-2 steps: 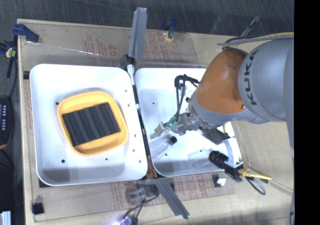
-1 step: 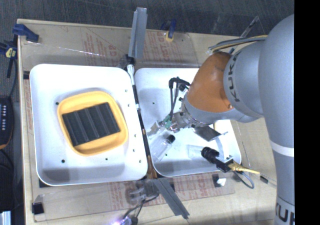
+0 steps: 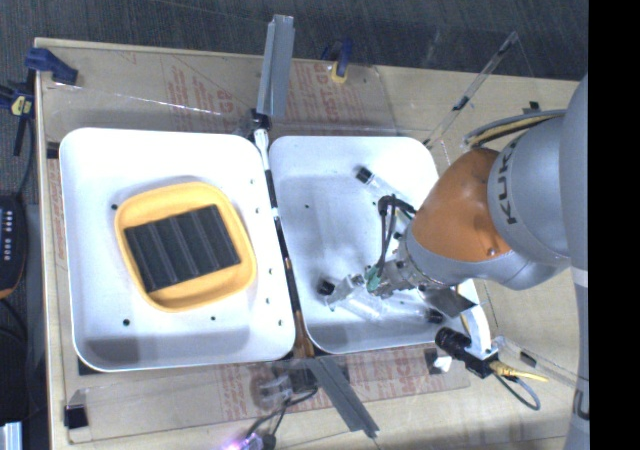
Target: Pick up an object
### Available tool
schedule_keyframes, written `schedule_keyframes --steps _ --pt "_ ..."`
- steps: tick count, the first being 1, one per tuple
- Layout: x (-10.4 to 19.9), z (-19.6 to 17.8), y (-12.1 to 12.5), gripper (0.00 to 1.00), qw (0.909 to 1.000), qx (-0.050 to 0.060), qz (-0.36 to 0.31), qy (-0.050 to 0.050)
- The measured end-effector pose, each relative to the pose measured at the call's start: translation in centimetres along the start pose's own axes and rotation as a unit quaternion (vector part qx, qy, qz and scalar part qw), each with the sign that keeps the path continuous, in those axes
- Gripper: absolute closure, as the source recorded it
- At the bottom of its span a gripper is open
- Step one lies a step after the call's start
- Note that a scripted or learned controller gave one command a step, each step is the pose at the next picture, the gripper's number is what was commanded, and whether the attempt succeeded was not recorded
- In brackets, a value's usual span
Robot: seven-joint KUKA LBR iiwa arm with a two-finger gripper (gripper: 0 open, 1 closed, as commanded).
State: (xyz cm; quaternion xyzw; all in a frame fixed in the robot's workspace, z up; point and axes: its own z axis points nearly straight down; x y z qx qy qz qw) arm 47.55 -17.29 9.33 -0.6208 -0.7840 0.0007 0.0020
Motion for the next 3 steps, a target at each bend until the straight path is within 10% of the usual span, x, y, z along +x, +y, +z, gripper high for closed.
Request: schedule_keyframes --steps 1,2,3 --pt "4.7 0.0 3.4 0.0 1.0 -0.002 -0.005 -0.008" --pt "5.0 -0.9 3.5 1.0 1.0 0.0 -0.009 -0.004" --pt "-1.5 0.2 1.2 1.0 0.9995 -0.001 0.033 -0.001"
